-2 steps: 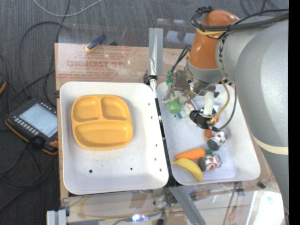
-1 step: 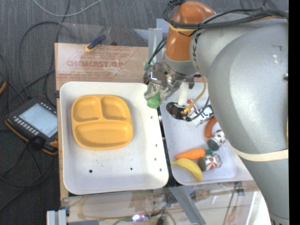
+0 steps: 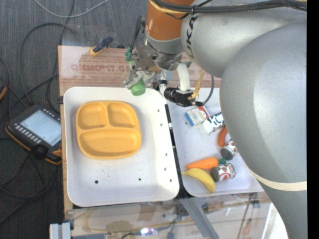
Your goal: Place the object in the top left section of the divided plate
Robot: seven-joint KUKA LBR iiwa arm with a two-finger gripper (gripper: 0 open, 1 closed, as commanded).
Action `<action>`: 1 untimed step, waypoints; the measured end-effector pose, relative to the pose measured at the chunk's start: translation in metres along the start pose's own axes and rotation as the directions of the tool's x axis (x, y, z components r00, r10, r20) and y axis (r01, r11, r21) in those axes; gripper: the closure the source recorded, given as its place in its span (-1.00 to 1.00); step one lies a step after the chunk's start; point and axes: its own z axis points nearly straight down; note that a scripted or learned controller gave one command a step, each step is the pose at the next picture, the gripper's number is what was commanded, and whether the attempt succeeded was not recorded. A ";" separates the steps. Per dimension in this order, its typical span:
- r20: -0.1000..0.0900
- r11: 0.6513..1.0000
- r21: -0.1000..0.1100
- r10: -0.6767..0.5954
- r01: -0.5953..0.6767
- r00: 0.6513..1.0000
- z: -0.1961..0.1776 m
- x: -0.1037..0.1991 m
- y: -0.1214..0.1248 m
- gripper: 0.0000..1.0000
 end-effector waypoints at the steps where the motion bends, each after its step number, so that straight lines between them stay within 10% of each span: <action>1: 0.001 1.000 0.001 0.009 -0.009 1.000 0.063 0.063 0.014 1.00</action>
